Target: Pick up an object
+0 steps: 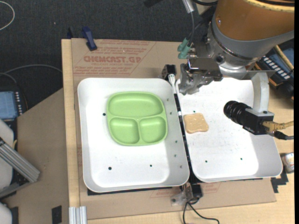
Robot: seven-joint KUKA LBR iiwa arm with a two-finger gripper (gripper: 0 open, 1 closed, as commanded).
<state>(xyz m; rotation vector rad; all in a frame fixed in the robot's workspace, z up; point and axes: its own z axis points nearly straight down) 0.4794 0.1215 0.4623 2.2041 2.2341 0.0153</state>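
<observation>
A tan slice of toy bread (195,123) lies flat in the right bin (233,164), close to its left wall. A green three-compartment plate (137,117) rests in the middle of the left bin (93,139). My gripper (190,84) hangs over the far left corner of the right bin, a little beyond the bread and apart from it. Nothing shows between its fingers from this angle.
A black cylindrical device (244,115) on a white bracket juts over the right bin, right of the bread. The bins sit on a cardboard sheet (112,55). Cables and a blue clip (88,38) lie beyond the left bin.
</observation>
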